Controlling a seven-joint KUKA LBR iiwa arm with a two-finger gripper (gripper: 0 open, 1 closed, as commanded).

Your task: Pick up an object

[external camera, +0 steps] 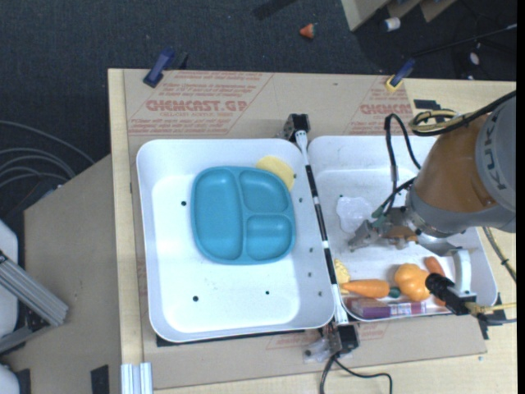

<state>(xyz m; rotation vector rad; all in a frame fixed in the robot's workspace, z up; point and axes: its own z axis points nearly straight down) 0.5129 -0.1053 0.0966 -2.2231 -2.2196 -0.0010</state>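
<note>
With the gripper (365, 235) lowered into the right bin (361, 158), its opening impossible to tell, one toy such as the carrot (367, 287) is best singled out squarely.

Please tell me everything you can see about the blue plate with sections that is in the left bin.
The blue plate is a light blue tray with rounded corners, seemingly of smooth plastic. Raised ridges divide it into three compartments: one large along its left side, two smaller on the right. It lies flat, right side up, on the floor of the left bin, towards the upper middle. Nothing lies in its compartments. A pale yellow object sits at its upper right corner, partly hidden behind the rim.
</note>
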